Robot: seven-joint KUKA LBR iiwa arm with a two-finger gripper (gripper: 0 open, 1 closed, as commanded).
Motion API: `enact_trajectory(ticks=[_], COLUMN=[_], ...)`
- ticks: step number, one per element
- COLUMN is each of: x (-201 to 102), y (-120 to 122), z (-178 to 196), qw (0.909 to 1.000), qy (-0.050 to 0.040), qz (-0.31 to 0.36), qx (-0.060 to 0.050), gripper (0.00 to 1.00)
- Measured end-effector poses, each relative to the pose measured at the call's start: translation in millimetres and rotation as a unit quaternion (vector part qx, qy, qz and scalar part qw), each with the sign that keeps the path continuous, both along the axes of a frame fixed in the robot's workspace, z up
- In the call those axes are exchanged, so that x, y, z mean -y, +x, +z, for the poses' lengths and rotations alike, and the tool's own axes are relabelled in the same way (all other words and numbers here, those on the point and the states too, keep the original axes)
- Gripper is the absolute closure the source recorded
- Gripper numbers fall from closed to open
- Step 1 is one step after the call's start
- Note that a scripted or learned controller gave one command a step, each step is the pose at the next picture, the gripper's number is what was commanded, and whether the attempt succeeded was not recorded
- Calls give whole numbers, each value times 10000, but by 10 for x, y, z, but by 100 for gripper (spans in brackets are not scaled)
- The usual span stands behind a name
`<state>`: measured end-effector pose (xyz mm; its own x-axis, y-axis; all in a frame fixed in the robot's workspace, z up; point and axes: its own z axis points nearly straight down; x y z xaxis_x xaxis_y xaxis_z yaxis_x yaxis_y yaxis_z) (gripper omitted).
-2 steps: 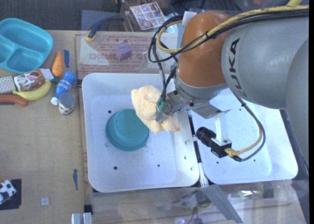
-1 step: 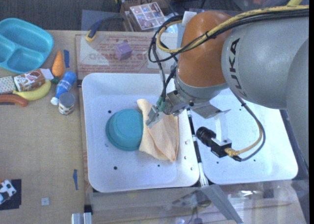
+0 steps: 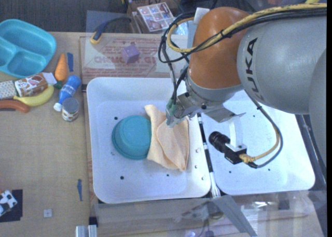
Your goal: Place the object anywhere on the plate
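Now | cloth (image 3: 168,145): pale yellow, crumpled | touching teal plate (image 3: 132,137)

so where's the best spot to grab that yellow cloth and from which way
Probably the bunched ridge at the top of the yellow cloth, near the gripper, coming straight down from above. The cloth lies crumpled in the left bin, its left edge against the teal plate; raised folds give the fingers something to pinch, while the flat lower part would not.

A robotics lab: KUKA arm (image 3: 270,49) over white bins (image 3: 104,179).
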<state>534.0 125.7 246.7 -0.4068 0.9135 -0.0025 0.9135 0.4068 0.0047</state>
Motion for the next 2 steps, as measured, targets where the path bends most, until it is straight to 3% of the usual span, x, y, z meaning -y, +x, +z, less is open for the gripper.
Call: enact_trajectory(ticks=[1, 2], x=[-458, -7], y=[-122, 568], z=[261, -214], qw=[9931, 9918], qy=[-1, -5], qz=[1173, 1282], qx=[-3, 1], gripper=[100, 100])
